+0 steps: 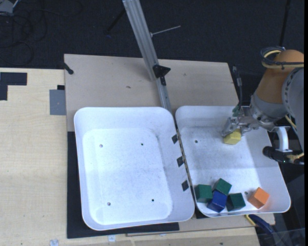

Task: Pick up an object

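gripper (235, 129) directly over yellow block (232, 137), well up-bin from the green/blue/orange cluster | finger state: cannot tell (block partly hidden) | advice: confirm squeeze, then lift straight, slowly

You're looking down from a single fixed camera above the bench (118, 81), tilted at a slant so the far edge sits toward the top of frame. It's pulled back enough to take in both white bins whole: the left bin (82, 152) and the right bin (277, 188) side by side. The arm (277, 91) comes in from your right. A slanted metal rail (143, 40) crosses the upper middle.
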You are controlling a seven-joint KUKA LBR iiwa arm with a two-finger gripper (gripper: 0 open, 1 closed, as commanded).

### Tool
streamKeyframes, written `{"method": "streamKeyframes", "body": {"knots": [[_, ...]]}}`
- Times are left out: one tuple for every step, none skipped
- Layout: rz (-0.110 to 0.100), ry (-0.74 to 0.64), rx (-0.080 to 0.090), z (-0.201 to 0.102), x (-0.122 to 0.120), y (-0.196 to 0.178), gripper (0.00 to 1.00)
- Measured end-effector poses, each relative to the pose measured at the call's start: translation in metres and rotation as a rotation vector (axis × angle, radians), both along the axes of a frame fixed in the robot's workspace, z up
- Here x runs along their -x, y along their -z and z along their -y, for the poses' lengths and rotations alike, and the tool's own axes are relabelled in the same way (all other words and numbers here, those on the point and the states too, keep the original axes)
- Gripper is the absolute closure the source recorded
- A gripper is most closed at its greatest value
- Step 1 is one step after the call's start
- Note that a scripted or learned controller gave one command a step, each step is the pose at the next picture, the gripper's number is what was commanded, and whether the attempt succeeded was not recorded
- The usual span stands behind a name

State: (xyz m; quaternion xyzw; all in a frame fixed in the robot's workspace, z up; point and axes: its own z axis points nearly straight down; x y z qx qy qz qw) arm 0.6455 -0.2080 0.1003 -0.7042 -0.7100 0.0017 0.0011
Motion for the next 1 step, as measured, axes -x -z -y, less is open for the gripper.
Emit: {"method": "streamKeyframes", "body": {"knots": [[0.003, 0.006, -0.001, 0.0000, 0.0086, -0.0281, 1.00]]}}
